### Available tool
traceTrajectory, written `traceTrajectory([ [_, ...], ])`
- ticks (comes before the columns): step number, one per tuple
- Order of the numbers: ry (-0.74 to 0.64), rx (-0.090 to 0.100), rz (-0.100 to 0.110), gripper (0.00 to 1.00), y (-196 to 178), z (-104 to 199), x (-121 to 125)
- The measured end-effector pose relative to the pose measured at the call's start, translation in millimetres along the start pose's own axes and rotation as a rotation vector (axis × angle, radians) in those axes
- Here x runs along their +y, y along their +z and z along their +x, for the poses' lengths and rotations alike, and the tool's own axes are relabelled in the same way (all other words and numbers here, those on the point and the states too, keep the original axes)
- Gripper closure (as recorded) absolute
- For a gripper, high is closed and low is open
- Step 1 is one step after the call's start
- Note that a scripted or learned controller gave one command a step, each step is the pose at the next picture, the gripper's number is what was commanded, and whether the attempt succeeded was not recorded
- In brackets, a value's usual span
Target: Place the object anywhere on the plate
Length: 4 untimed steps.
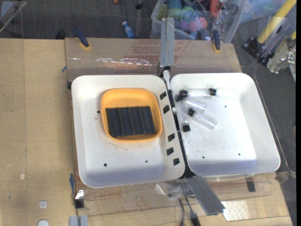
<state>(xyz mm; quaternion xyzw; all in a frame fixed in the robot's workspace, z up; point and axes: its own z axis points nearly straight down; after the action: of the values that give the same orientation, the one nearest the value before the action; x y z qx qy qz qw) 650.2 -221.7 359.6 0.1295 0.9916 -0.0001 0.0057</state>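
Open or closed, the jaws' state cannot be told at this moment. Since the arm works from the right, the right bin (pixel 244 142) will be the near one for the jaws, and the left bin (pixel 87 140) the far one, both sitting on the worktop (pixel 33 102).

In the near bin lie a few clear tubes with black caps (pixel 200 106), loosely bunched toward the divider. In the far bin sits the orange plate (pixel 107 102), and a ribbed black slab (pixel 130 120) lies flat on it, well inside the rim. If that slab is the object, the placing looks done.

If a tube is the object, the jaws should take the outermost tube across its width and come down upright. They should then carry it high over the divider and release it low on the plate, because a round tube will probably roll.
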Motion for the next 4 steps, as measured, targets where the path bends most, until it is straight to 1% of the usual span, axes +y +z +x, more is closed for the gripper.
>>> traceTrajectory([
  [1,-0.307,0.006,-0.003,1.0,39.6,-8.6,3.5],
  [2,-0.658,-0.001,-0.002,1.0,18.6,-17.6,5.2],
  [3,-0.952,-0.001,-0.003,1.0,7.2,-8.3,2.2],
  [4,-1.234,0.005,-0.008,1.0,53.7,-16.5,6.1],
])
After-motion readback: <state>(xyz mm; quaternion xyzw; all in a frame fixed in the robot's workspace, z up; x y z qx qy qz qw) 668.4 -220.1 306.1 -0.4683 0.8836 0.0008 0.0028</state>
